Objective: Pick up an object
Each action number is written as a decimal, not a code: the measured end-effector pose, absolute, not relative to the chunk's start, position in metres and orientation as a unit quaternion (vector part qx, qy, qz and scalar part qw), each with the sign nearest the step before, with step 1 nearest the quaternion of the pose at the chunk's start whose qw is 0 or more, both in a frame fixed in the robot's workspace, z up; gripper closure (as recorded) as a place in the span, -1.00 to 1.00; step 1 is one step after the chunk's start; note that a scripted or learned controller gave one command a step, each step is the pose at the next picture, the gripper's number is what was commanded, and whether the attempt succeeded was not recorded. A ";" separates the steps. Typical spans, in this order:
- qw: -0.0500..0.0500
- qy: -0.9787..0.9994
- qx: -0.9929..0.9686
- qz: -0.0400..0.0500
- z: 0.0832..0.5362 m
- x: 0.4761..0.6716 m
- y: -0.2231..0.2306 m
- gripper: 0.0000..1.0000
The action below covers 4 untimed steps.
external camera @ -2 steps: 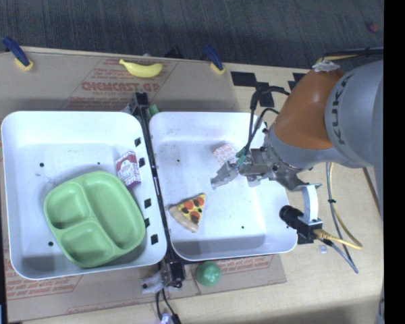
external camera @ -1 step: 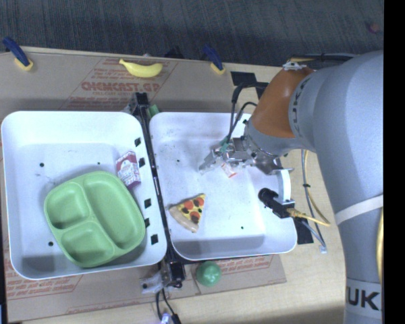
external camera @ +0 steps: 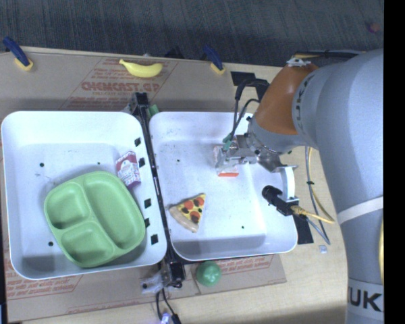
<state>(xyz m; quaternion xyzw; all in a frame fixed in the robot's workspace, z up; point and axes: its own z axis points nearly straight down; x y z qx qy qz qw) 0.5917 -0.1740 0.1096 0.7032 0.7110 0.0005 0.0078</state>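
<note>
Blue clamp point(external camera: 18, 54) at the bench's far-left corner, yellow banana point(external camera: 142, 67) on the cardboard just behind the bins.

Left bin point(external camera: 27, 130): green divided tray point(external camera: 93, 218) sits in the near half, three compartments, tilted a bit. Small red-and-white packet point(external camera: 127, 168) just beside the tray's far-right edge, close to the bin's right wall.

Black divider strip point(external camera: 150, 174) runs between the two bins, second blue clamp point(external camera: 213, 57) behind it to the right. Green ball point(external camera: 207, 273) lies on the cardboard outside the bins, just in front of the right bin's near rim.

Right bin point(external camera: 189, 123): toy pizza slice point(external camera: 190, 210) lies flat near the near-left part of the floor, well apart from the gripper. Small orange-red object point(external camera: 228, 173) on the bin floor around mid-bin, directly under the gripper tip, touching or nearly so; can't tell which.

Gripper point(external camera: 227, 155) is down in the right bin above that orange-red object. Finger opening not readable from this angle, and can't tell if anything is gripped. Arm point(external camera: 337, 106) comes in from the right, orange band point(external camera: 281, 103) above the wrist, cables hanging over the bin's right rim.
</note>
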 end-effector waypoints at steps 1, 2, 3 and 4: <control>0.001 0.708 0.706 0.000 0.200 0.531 -0.202 1.00; -0.001 0.709 0.706 -0.001 0.199 0.530 -0.201 -1.00; -0.001 0.710 0.705 -0.001 0.132 0.581 -0.192 -1.00; -0.003 0.710 0.705 -0.001 0.091 0.476 -0.145 -1.00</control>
